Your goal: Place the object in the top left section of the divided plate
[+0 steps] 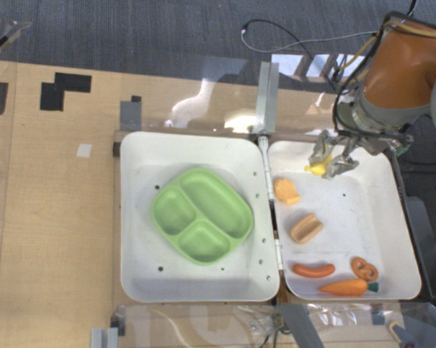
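The gripper (332,162) fingers grasp a small yellow plastic toy piece (317,167) at its side; it looks light and stiff, prob. slippery, so hold near the middle.

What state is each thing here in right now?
Plate: upright in the left bin, nothing in its sections.
Yellow piece: at the end effector, top of the right bin; grip unclear.
Orange chunk: lying loose.
Bun: lying loose.
Sausage: lying flat.
Pretzel: lying flat.
Carrot: on its side by the near wall.
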`<state>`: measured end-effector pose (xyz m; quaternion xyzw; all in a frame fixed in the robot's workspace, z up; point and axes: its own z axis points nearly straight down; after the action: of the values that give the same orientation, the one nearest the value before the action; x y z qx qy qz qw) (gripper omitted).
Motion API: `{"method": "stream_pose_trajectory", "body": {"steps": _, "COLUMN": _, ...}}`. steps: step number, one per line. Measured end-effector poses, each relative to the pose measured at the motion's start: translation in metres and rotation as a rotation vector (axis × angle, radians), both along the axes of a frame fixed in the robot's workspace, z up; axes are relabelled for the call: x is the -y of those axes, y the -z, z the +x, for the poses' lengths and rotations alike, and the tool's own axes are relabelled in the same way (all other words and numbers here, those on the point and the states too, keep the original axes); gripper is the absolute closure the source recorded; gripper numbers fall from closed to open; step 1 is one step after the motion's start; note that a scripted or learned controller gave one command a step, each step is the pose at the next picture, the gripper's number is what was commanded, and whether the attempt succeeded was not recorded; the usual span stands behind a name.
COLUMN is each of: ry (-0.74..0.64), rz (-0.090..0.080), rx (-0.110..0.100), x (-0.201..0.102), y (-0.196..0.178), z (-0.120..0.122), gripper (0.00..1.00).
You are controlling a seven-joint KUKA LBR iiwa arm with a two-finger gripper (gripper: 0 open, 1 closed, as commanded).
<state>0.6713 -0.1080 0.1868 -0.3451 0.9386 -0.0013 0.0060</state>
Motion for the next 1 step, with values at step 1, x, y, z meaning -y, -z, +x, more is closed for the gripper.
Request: {"method": "stream_pose_trajectory", "body": {"steps": 1, "ry": -0.414, "rz": -0.003, "rx": -0.001, "x": 0.0011, "y": -0.0213, "z": -0.0004, "gripper": 1.0}}
